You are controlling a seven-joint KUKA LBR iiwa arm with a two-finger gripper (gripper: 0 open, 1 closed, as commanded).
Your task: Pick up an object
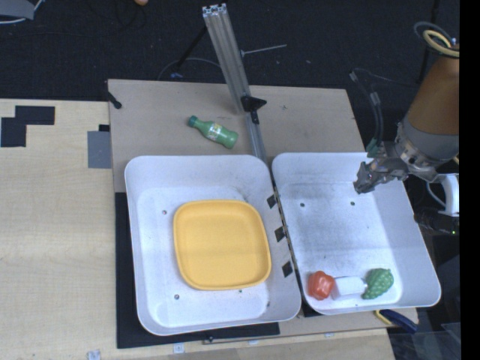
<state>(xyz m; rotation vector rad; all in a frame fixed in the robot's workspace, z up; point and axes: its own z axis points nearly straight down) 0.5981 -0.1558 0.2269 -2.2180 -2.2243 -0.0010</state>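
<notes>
From my feed the arm (pixel 435 103) comes in from the right, its upper part cut off by the frame edge, and the tool (pixel 365 178) hangs over the far right corner of the right bin (pixel 345 201). It reads as a small dark lump against the white, and I cannot tell how it is set, or whether anything sits in it.

The pickable things lie well apart from it, in the near end of that same bin: a red round piece (pixel 320 284), a white block (pixel 347 286) just beside it, and a green knobbly piece (pixel 378 283) touching the block's other end. The green one may be a toy broccoli, but the picture is too coarse to be sure.

The left bin (pixel 150 201) carries a yellow plate (pixel 222 244) lying flat. Beyond the bins, a green bottle (pixel 214 131) lies on its side on the counter (pixel 300 118), near a slanted metal rail (pixel 232 51).
</notes>
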